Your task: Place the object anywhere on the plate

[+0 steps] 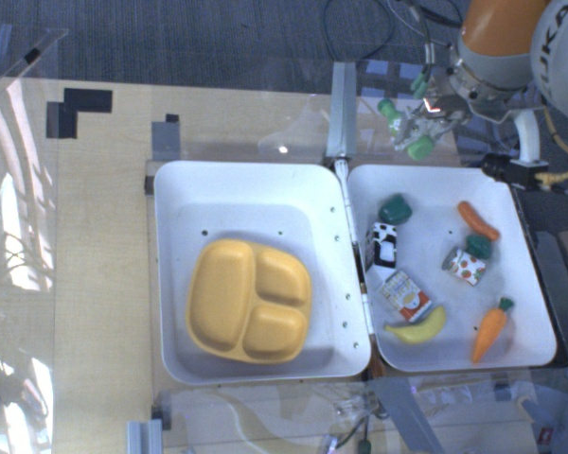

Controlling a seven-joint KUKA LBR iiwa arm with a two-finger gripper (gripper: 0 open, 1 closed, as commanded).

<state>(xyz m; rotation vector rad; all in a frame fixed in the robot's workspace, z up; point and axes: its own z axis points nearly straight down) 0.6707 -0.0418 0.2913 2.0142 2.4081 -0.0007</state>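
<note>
Plate (pixel 249 300) sits in the left bin (pixel 170 253), yellow, three compartments, nothing on it yet. I read this as the pick step: nothing chosen, nothing carried.

End effector (pixel 418 126) hangs above the back edge of the right bin (pixel 540 282), near the divider between the bins. Green-tipped fingers (pixel 419 147) look spread, with nothing between them.

Candidates in the right bin: dark green piece (pixel 394 208) at the back left, black-and-white carton (pixel 385 246) just in front of it, small printed box (pixel 404 294) touching or nearly touching the banana (pixel 418 325), two carrots (pixel 490 331) (pixel 477 220), strawberry-print cube (pixel 467 267) beside a small green block (pixel 479 245).

My call:
- Go for the dark green piece. It's closest to the end effector, stands apart from its neighbours, and has room on both sides for the fingers.
- Skip the box and banana pair; they're crowded, so a finger would likely nudge one into the other.
- Come straight down and centre over the piece before closing.
- Lift clear of the divider before crossing left.
- Release low over any compartment; the plate is wide, so placement tolerance is generous.

Main risk, I'd judge: an empty close.
</note>
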